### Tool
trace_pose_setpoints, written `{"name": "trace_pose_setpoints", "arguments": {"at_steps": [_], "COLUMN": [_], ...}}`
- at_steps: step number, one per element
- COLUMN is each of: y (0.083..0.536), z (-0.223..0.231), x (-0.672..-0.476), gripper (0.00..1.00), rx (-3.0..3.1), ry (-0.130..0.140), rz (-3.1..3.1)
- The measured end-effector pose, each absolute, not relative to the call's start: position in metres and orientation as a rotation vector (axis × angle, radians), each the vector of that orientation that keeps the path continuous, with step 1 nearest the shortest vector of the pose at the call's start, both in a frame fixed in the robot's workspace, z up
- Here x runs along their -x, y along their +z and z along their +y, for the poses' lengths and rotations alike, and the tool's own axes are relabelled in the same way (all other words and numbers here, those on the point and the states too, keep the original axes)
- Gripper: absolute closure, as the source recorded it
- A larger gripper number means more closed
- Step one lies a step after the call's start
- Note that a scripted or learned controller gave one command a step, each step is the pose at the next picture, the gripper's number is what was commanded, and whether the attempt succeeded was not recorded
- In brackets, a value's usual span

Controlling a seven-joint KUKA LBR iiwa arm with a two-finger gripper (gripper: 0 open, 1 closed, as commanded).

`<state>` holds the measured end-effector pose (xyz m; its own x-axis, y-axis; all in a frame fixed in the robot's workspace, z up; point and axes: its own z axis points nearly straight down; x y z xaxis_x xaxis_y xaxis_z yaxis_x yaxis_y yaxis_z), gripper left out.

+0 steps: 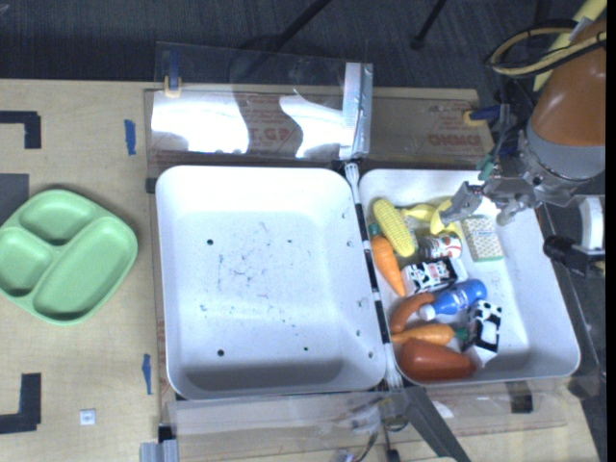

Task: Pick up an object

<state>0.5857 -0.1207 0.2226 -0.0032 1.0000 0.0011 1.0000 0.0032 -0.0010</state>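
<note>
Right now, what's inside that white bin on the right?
The right bin holds a heap of toy food: a corn cob, a carrot, a blue bottle and a dark red sausage-like piece. Whatever lies beneath the heap is covered.

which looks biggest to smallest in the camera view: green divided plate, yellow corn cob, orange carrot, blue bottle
1. Green divided plastic plate, by far the largest.
2. Yellow corn cob and orange carrot: alike in length, the cob thicker; too close to rank.
3. Blue bottle, smallest, though partly overlapped by neighbours.
</note>
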Motion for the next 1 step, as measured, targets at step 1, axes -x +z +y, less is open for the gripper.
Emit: {"name": "trace_pose_setpoints", "arguments": {"at_steps": [1], "y": [0.0957], "z": [-0.1414], "x": [-0.6167], "gripper": [0.00], "rx": [1.956], "ry": [-0.003], "rz": [-2.463]}}
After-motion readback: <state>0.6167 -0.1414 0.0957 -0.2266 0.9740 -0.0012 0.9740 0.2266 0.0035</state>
